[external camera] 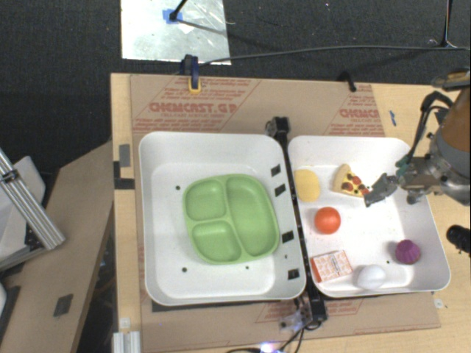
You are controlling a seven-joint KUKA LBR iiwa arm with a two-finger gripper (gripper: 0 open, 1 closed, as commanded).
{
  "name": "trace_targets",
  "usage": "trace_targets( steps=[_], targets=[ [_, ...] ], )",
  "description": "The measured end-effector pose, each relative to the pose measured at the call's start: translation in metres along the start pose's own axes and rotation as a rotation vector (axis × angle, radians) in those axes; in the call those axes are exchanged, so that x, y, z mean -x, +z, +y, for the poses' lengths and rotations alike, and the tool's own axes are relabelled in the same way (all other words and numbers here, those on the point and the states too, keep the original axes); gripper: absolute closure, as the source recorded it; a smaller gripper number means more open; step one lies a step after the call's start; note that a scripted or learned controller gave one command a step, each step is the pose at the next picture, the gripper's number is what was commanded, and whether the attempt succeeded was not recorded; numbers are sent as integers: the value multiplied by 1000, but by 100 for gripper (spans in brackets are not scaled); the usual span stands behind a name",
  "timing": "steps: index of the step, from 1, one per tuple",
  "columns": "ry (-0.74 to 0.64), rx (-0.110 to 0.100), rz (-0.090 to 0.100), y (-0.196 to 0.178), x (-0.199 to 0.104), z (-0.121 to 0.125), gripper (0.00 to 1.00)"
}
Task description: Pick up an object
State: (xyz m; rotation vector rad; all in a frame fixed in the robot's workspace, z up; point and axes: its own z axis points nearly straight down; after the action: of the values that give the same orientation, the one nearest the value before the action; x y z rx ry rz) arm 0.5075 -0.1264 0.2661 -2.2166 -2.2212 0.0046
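The right bin (383, 147) holds several small objects: a yellow lemon-like piece (307, 184), a pizza slice toy (349, 182), an orange-red ball (327, 220), a purple ball (408, 252), a white egg-like object (371, 275) and a red-and-white packet (330, 265). My gripper (380, 189) reaches in from the right and hangs just right of the pizza slice, above the bin floor. Nothing shows between its fingers.
The left bin (165, 160) holds a green divided plate (229, 218). Black clips run along the seam between the bins (283, 190). The arm's grey body (449, 160) covers the right bin's far right side. A blue clamp (190, 68) sits at the bench's back edge.
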Motion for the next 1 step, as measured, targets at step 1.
trace_targets(
  steps=[1],
  targets=[
    [-2, 7, -1, -3, 0, 1, 0]
  ],
)
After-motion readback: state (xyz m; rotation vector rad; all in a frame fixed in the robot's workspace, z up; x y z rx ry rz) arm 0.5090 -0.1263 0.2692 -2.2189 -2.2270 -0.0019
